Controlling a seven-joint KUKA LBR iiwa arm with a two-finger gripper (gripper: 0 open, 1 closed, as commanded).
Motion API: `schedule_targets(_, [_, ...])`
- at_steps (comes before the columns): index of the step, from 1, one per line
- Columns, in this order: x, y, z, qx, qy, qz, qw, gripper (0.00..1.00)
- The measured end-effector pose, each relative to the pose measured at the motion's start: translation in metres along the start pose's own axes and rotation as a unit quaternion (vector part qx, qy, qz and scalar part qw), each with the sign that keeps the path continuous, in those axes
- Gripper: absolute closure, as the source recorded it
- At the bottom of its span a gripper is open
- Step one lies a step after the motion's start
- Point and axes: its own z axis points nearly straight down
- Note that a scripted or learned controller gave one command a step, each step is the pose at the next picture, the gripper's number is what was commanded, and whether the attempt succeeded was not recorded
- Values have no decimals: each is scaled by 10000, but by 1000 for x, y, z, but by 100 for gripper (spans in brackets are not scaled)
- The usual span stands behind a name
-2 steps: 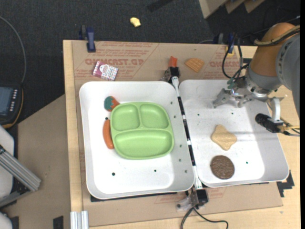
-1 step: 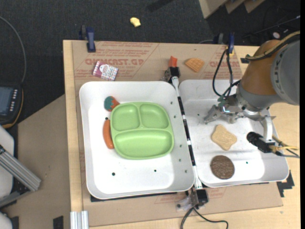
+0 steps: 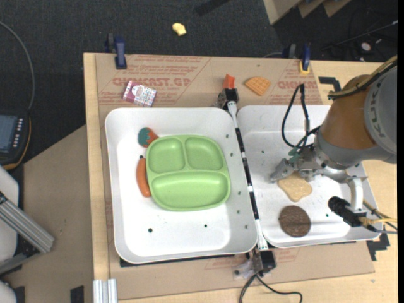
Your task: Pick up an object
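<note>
Just below fingers [image 3: 291, 169] (touching?): cracker [image 3: 295, 189]

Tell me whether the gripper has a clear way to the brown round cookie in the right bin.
Probably yes. The brown round cookie lies uncovered just below the gripper, apart from the tan cracker, with nothing on top.

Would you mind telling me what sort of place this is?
Probably a robotics lab: a cardboard-topped bench clamped at its edge, two white bins holding toy food, and a robot arm reaching in.
</note>
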Motion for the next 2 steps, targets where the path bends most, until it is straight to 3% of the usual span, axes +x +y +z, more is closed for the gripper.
schedule_targets(1, [25, -4, 0, -15, -5, -9, 10000, 0])
schedule_targets(2, [11, -22, 0, -13, -5, -1, 10000, 0])
